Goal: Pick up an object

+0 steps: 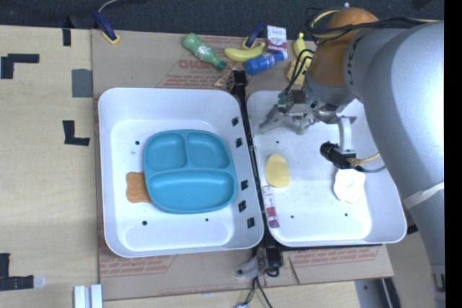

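Cardboard-covered tabletop [144, 68] with two shallow white bins, and the grey arm's hand [289, 119] hangs low over the far end of the right bin [375, 227] with its fingers spread and nothing between them, so I'd say it's at the reach-in step, not grabbing yet. Closest target looks like the small pale-yellow rounded lump [277, 171] on that bin's floor near the divider, smooth and soft-looking; the hand would need to come toward it, drop and close.

Bulky grey arm [404, 104] with an orange band [333, 54] and yellow cabling.
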Available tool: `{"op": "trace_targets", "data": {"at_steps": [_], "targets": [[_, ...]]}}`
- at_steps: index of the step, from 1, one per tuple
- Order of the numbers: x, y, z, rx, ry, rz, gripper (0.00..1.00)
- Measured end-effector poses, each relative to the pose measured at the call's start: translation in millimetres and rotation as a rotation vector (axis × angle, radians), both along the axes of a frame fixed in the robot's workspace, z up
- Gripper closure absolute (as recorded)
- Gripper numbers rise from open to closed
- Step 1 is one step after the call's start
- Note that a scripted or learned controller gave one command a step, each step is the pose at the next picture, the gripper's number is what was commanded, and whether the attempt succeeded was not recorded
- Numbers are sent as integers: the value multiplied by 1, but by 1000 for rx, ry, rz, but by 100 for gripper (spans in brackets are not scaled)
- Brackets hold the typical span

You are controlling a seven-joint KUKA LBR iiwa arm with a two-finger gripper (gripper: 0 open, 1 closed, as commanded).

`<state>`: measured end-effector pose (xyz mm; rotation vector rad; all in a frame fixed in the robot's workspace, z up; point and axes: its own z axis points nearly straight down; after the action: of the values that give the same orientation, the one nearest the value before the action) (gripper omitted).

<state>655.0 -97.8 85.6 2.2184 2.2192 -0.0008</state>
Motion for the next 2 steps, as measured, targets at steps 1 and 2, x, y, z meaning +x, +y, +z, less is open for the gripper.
{"op": "trace_targets", "data": {"at_steps": [1, 2], "targets": [[-55, 0, 1, 1, 0, 0, 0], [14, 29, 100, 3, 0, 2, 0]]}}
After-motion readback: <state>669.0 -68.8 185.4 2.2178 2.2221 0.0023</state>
